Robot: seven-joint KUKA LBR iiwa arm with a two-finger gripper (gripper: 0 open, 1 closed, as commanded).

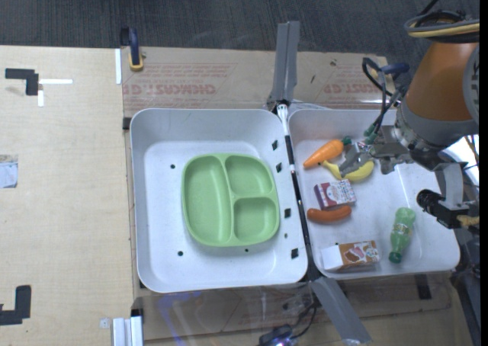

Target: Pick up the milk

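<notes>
The milk (335, 194) is a small maroon-and-white carton lying in the right bin (435, 261), just left of the bin's middle. My gripper (352, 162) hangs over the upper left part of that bin, right above a yellow banana (363, 172). It is a short way up and right of the milk and apart from it. The grey arm with its orange band (446, 81) reaches in from the right edge.
An orange carrot (323, 152) lies left of the gripper and a red sausage (329, 215) just below the milk. A brown-and-white carton (351, 255) and a green bottle (400, 233) lie toward the front. The left bin (152, 207) holds a green divided plate (230, 200).
</notes>
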